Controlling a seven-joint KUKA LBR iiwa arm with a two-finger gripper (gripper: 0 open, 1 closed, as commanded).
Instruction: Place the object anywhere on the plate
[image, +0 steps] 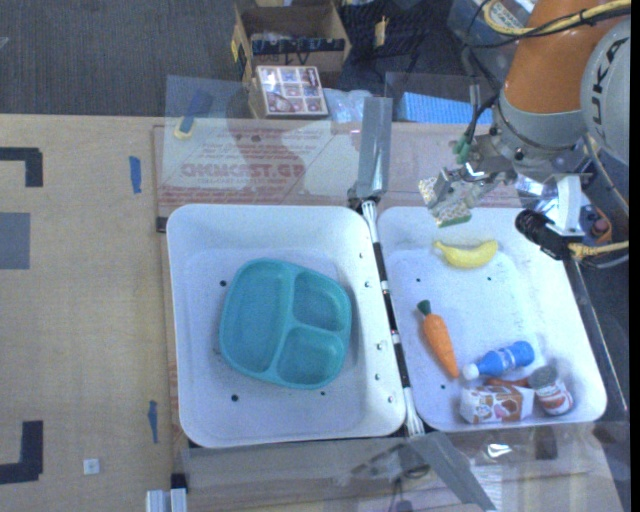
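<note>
My gripper (452, 197) hung over the far edge of the right bin (590, 330), fingers closed on a small pale object (448, 203). The teal plate (285, 323), mid left bin (190, 300), bore nothing, so the carry and release remained. A banana (466, 253), carrot (437, 338) and bottle (503, 359) lay in the right bin; cardboard boxes (290, 55) sat beyond the wooden bench (80, 300).

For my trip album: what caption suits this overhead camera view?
Robot gripper above a banana and carrot; teal plate waiting in the neighbouring bin.
</note>
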